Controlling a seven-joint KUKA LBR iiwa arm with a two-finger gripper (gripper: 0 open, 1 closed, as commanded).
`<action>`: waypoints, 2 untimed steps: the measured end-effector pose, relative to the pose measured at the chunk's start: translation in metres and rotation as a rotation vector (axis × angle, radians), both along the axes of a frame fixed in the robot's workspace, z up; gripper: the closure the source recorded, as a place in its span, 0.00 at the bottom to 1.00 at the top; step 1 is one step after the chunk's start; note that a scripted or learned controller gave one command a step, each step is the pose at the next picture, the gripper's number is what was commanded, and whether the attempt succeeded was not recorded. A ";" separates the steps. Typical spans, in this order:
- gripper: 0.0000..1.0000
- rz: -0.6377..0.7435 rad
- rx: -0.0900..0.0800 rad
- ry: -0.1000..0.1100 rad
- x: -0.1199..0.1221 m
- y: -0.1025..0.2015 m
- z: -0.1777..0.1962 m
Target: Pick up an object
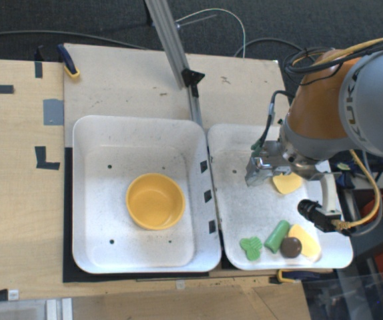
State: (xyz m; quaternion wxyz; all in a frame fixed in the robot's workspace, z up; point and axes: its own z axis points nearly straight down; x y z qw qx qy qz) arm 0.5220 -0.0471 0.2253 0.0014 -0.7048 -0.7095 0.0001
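**Arm low over the right bin, beside a yellow piece**

The arm (331, 105) reaches in from the right and hangs over the right bin (235, 199). Its gripper (258, 171) sits low near the middle of that bin; whether it is open or closed cannot be told from this angle, and nothing is seen held in it.

Just right of the gripper lies a pale yellow piece (287, 183), partly under the wrist. Along the bin's near edge sits a cluster: a green leafy toy (250, 247), a green cylinder (277, 236) tilted just beside it, a brown ball (290, 247) touching the cylinder's lower end, and a yellow lump (307, 241) behind the ball.

The left bin (98, 139) holds a yellow bowl (155, 201), upright, near its centre, well apart from the gripper.

A grey pole (168, 32) slants down to the gap between the bins.
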 end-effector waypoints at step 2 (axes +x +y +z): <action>1.00 0.000 -0.001 0.000 0.006 0.102 0.007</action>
